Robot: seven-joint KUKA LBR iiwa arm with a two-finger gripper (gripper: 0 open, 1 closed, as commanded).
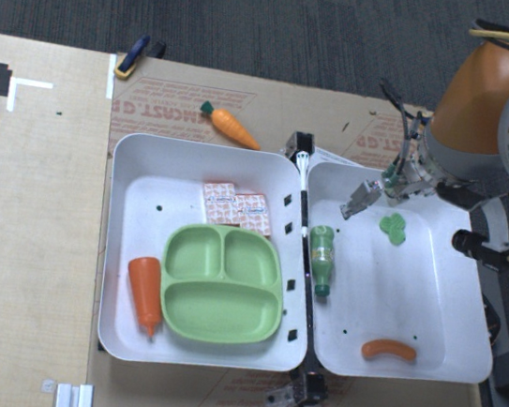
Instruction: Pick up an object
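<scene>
White bins sat side by side, touching along a middle seam. Left bin was crowded: green tray filled the centre and lower part, orange bottle lay between tray and left wall, packet near the back wall just above the tray. Little free floor there.

Right bin was roomier. Green bottle lay along its left wall, right by the seam. Sausage lay near the front edge. Small green piece lay toward the back, apart from both walls. Wide bare floor in the middle.

Gripper hung over the right bin's back left part, near the rim, just left of the green piece. Nothing seen between its fingers; open or clenched, couldn't tell.

Carrot lay outside on the cardboard, behind the left bin.
</scene>
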